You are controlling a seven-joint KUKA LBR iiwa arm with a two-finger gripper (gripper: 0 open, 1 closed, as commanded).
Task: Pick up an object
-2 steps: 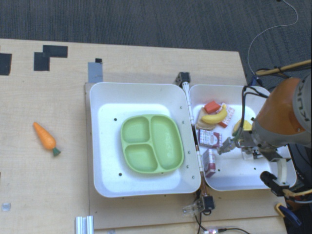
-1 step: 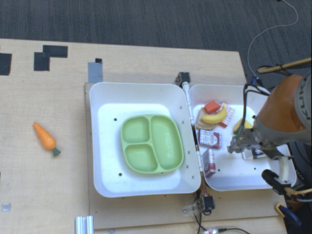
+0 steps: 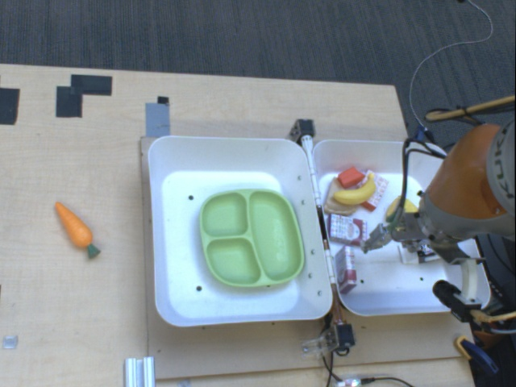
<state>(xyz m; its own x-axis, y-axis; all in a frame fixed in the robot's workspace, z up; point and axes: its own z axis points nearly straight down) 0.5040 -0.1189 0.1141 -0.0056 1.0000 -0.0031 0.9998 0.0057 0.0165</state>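
My gripper (image 3: 377, 237) hangs low over the right bin (image 3: 403, 297), reaching in from the right below the orange wrist band. Just left of it lies a white and red packet (image 3: 345, 229). A yellow banana (image 3: 355, 194) and a red block (image 3: 351, 176) lie at the bin's far left corner. Another red and white packet (image 3: 347, 269) lies along the bin's left wall, nearer the front. A yellow-green object (image 3: 397, 209) is half hidden behind the arm. I see nothing held in the gripper.
The left bin (image 3: 173, 216) holds a green three-compartment plate (image 3: 251, 238). An orange toy carrot (image 3: 75, 226) lies on the wooden bench far to the left. Black and grey markers sit at the bench's back left. Cables run beside the right bin.
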